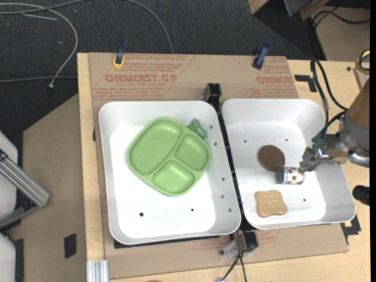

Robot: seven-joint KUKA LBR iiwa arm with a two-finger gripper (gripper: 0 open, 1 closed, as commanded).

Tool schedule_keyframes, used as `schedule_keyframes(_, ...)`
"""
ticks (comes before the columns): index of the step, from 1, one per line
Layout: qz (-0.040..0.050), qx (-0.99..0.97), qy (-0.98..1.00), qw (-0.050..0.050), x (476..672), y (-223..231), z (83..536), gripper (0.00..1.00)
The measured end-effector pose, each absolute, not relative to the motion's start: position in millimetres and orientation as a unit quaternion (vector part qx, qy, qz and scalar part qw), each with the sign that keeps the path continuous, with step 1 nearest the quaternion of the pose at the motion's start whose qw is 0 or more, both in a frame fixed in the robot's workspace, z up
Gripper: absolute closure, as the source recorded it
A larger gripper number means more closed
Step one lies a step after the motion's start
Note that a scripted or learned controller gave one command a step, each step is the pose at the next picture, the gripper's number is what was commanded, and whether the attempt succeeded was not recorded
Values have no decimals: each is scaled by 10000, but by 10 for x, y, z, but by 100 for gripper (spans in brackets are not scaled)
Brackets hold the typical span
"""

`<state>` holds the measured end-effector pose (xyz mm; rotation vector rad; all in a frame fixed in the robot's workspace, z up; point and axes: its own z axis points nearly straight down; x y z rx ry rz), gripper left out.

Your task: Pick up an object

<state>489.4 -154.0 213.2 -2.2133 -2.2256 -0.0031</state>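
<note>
We cannot tell the gripper's [309,160] state above the small can [292,175], which, we judge, may roll away if nudged.

The pincer [306,162] hangs just above a small spotted can [292,175] (right bin [252,113]), beside a brown disc [271,157].

Arm [359,128] cut off at right; tool's [306,162] grip perhaps unclear.

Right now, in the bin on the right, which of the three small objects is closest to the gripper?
The small red-and-white can, lying right by the gripper. The brown disc sits further left, and the tan cracker-like piece lies lower down.
</note>
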Motion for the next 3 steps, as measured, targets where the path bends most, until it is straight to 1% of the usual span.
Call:
schedule_keyframes(1,-7,-7047,-7095,20,4952,-909,2107,100)
schedule_keyframes(2,-8,-7049,-7093,11,4930,-397,2195,100)
schedule_keyframes(3,-15,-7044,-7098,3,4994,176,2308,100)
